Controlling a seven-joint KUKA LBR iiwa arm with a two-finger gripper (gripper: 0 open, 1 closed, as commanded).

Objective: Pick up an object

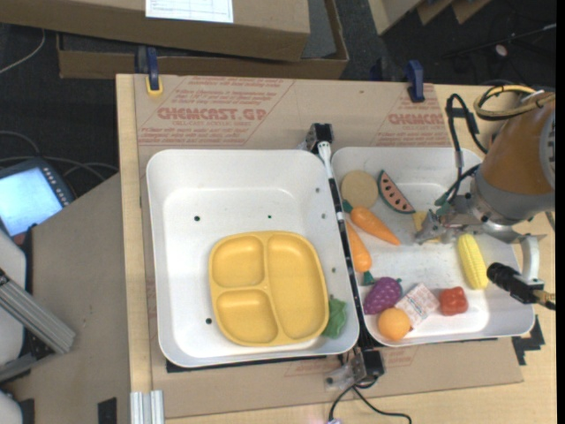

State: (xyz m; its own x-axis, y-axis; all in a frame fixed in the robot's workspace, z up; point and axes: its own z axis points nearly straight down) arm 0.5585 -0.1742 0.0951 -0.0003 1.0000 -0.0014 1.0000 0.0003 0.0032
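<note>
Orange carrot (374,225) in right bin (441,162), left half, long axis slanting: thick end up-left by tan disc (359,187), tip down-right toward my claw (430,230). My claw low over bin middle, near tip; finger spread unreadable, nothing seen gripped. Yellow corn (473,261) just right, lengthwise.

Two shallow white bins sit side by side: the left bin (177,237) holds one yellow divided plate (267,286) and one green leafy piece (336,317); the right bin (424,162) holds two carrots (373,225) (357,248), one watermelon slice (395,193), one tan round disc (359,187), one corn cob (472,261), one grape bunch (382,293), one orange (394,324), one red tomato-like piece (453,301) and one small wrapped packet (418,304).
</note>
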